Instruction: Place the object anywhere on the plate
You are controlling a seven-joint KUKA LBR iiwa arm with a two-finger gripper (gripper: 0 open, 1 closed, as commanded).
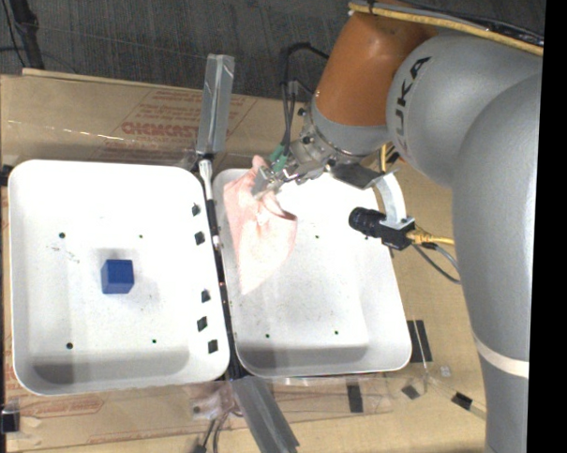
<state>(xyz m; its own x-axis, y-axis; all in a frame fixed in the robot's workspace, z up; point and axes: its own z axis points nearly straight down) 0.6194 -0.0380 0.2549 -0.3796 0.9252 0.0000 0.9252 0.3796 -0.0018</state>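
A small blue cube (118, 276) rests on the floor of the left bin (41, 191), left of its centre. A pale pink plate (260, 237) lies in the left part of the right bin (355, 299), close to the divider; it looks tilted, with its far edge raised. My gripper (271, 176) hangs over the far left corner of the right bin, right at the plate's far edge and seemingly touching it. The cube is far from the gripper, across the divider in the other bin.
The big grey arm with its orange band (366, 65) fills the upper right and overhangs the right bin's far side. A black cable plug (373, 223) sticks out by that bin's right wall. Black clips (207, 264) line the divider between the bins.
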